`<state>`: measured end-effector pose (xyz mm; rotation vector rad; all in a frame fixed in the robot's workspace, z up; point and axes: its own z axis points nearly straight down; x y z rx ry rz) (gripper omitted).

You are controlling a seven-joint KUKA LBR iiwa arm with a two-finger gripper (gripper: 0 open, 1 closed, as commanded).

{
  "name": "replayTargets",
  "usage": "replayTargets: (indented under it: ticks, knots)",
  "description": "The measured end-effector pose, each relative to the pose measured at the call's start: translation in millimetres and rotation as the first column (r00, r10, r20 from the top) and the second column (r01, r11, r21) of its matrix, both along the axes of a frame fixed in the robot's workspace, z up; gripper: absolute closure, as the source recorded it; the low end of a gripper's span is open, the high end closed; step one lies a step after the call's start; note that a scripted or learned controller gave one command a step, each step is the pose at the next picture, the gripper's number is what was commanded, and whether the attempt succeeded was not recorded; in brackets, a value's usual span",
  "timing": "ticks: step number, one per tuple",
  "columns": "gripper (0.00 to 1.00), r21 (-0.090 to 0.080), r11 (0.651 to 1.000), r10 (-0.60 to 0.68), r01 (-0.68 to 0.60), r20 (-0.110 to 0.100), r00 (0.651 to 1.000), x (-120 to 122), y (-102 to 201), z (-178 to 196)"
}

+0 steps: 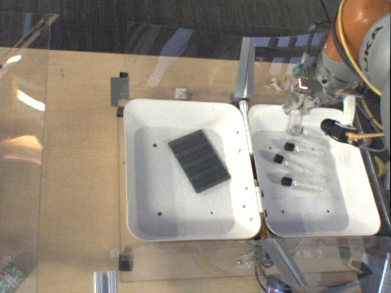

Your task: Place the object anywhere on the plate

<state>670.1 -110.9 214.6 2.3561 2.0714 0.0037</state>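
Note:
A dark grey ribbed plate lies tilted in the middle of the left bin. Three clear tubes with black caps lie in the right bin: one at the top, one just below it, and one lowest. My gripper hangs over the right bin's back edge, just above the topmost tube and apart from it. Glare and the tubes' clear plastic hide whether anything is in its grasp.
A metal divider post stands behind the gap between the bins. A black cable end hangs off the arm at the right bin's back right. Small black brackets sit on the wooden bench left of the bins.

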Motion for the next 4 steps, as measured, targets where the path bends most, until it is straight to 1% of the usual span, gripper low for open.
replayTargets:
  ticks: [1,2,3,4]
  knots:
    - [1.00,0.001,0.977,0.211,-0.211,0.000,0.977,-26,54,-24]
    - [1.00,0.000,0.965,0.264,-0.264,0.000,0.965,0,44,-29]
    - [1.00,0.001,0.998,0.064,-0.064,0.000,0.998,0,35,-20]
    - [1.00,0.001,0.996,-0.084,0.084,-0.001,0.996,-1,-5,13]
